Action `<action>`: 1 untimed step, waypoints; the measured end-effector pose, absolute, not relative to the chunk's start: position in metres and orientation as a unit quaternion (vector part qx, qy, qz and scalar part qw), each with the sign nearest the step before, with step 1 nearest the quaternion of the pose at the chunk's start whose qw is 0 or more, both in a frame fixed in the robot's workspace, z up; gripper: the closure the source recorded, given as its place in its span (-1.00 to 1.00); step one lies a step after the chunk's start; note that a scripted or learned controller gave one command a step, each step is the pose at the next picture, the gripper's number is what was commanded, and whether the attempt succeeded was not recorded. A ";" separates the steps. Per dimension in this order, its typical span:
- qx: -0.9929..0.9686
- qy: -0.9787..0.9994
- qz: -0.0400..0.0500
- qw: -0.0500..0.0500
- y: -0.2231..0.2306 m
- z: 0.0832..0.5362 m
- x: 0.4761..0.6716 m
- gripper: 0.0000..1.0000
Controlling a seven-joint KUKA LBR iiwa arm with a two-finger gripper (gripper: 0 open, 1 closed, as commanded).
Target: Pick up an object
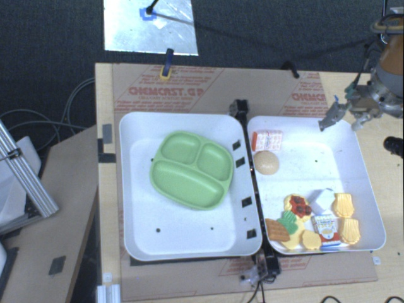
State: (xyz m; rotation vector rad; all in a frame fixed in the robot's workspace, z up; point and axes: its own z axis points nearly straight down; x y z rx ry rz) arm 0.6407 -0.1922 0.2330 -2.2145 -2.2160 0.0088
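The robot's two-fingered hand [344, 113] is seen spread open and empty above the right white bin's [353, 150] far corner. Nothing is yet picked; small plastic toy foods [312, 223] are heaped in its near corner, well apart.

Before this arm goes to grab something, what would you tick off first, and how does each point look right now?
1. Things to pick are present: ok. The right bin holds a toy food pile, a round bun and a small carton.
2. End effector open: ok, fingers spread, nothing between them.
3. End effector over a target: not ok, it hangs at the bin's far right corner.
4. Easy single target: ok, the bun lies apart from the pile.
5. Left bin: holds a green divided plate, out of the way.
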 end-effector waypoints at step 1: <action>-0.706 -0.708 -0.001 -0.001 -0.192 0.241 0.643 -1.00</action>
